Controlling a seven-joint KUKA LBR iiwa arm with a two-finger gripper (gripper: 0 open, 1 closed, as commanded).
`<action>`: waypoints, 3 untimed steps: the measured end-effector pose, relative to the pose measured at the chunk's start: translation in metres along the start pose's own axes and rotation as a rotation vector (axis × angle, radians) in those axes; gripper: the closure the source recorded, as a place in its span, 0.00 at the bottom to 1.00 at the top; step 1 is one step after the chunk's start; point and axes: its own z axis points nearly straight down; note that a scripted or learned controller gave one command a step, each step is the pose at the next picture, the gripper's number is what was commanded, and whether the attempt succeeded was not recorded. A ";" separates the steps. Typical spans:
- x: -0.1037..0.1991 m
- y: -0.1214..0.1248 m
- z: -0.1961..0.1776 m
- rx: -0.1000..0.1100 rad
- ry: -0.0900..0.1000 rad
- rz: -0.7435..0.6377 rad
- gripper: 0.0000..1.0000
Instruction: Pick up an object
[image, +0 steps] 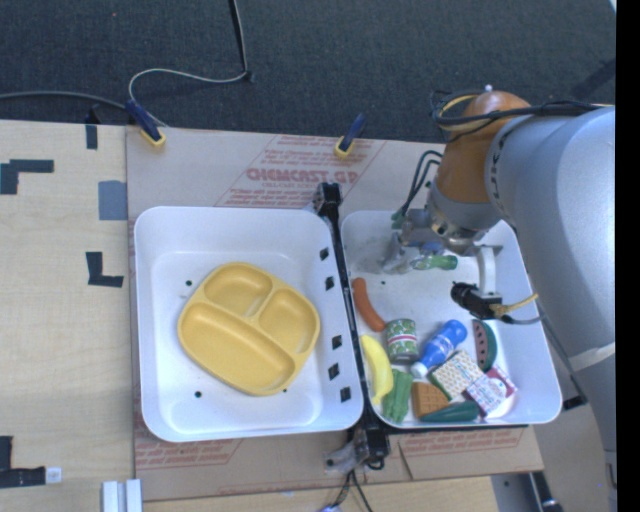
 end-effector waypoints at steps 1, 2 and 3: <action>-0.021 -0.016 -0.089 -0.008 0.002 -0.002 1.00; -0.021 -0.017 -0.088 -0.006 0.002 -0.001 0.00; -0.044 -0.012 0.018 -0.008 0.002 -0.001 0.00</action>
